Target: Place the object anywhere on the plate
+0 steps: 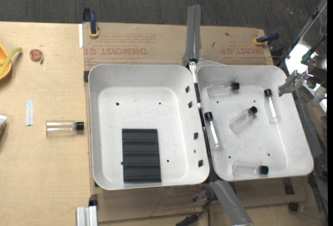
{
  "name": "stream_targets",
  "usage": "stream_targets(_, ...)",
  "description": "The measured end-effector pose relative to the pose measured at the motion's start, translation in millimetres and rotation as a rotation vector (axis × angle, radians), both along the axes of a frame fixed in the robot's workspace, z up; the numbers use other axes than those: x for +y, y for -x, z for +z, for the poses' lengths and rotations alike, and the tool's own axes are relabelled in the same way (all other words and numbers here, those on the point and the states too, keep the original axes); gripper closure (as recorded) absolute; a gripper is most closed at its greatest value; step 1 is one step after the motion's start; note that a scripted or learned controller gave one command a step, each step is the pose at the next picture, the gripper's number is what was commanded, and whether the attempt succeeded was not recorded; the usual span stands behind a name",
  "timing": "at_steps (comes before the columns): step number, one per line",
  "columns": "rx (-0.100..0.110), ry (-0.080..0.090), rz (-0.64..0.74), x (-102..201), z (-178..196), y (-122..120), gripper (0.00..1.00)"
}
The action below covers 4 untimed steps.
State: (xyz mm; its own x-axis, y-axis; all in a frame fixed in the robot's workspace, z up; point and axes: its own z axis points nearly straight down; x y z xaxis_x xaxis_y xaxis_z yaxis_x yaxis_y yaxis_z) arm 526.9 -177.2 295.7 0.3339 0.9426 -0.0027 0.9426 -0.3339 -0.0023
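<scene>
A dark ribbed rectangular plate (141, 155) lies flat in the left bin (104, 116), toward its front. Several clear plastic bottles with black caps lie on their sides in the right bin (291, 131). One bottle (222, 89) is at the back, one (271, 107) at the right, and one (242, 119) in the middle. Another bottle (211, 130) rests along the left wall, and a fifth (248, 170) lies near the front edge. Nothing rests on the plate.
On the wooden bench left of the bins lie a spare clear bottle (63, 126), a small white strip (29, 113), a brown disc (35, 55) and a yellow object (5, 61). Clamps (89, 20) hold the cardboard behind the bins. Metal framework (307, 77) stands at the right bin's far right corner.
</scene>
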Motion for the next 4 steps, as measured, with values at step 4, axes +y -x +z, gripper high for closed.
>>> stream_targets(4,0.001,0.001,-0.531,-30,144,-120,0.00)
